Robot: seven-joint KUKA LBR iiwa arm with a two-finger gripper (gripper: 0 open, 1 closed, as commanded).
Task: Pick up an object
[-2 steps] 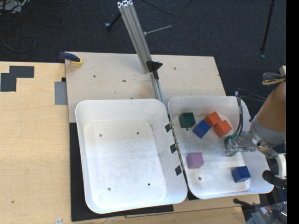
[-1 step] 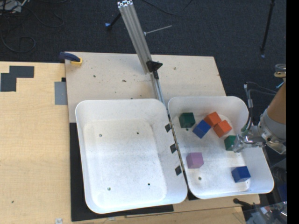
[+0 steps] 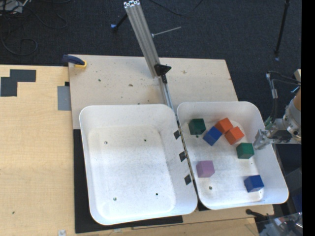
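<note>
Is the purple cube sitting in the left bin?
No, the purple cube lies in the right white bin, near its left wall, among the other coloured blocks.

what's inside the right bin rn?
Right bin holds seven blocks: two green, two blue, two orange, one purple. The hand sits at its right rim; nothing looks hidden.

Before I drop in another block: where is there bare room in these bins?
The left bin is bare throughout. In the right bin, the near floor between the purple block and the near blue block is free. Its far half is crowded with blocks, with the claw at the right rim.
</note>
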